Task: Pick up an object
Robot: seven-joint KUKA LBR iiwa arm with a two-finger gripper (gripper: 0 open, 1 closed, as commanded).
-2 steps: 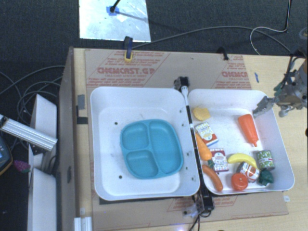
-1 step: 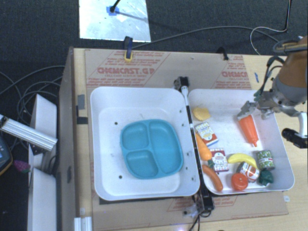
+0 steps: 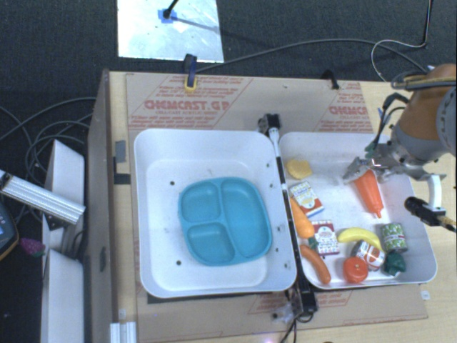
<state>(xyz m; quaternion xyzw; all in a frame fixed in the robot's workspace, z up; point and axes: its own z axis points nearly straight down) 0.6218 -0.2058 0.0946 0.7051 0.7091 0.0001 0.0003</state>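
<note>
Jaws (image 3: 373, 164) of the grey arm sit at the top end of the orange carrot (image 3: 370, 193) in the right bin (image 3: 427, 266), and whether they are spread or closed cannot be told, nor whether the carrot is actually between them; the metal parts there blur together. That carrot lies lengthwise, pointing down and slightly right, on the white floor of the bin, and serves as the landmark for the rest. Left of it and a little higher rests a pale yellow round piece (image 3: 299, 168). Lower left of the carrot is a small red and white carton (image 3: 306, 199), with an orange piece (image 3: 302, 221) just beside it against the bin's left wall. Below the carrot lies a yellow banana (image 3: 358, 235), and beneath that a red tomato (image 3: 355, 269) and a red and white item (image 3: 368, 252) close together. A second small carton (image 3: 325, 238) and a sausage-like orange piece (image 3: 316, 263) lie lower left of the carrot. Lower right of it stands a green can (image 3: 393, 237) with a dark green item (image 3: 395, 263) under it. Far left of the carrot, in the left bin (image 3: 161, 148), sits a blue divided tray (image 3: 225, 220). Both bins rest on the table (image 3: 214, 98).
</note>
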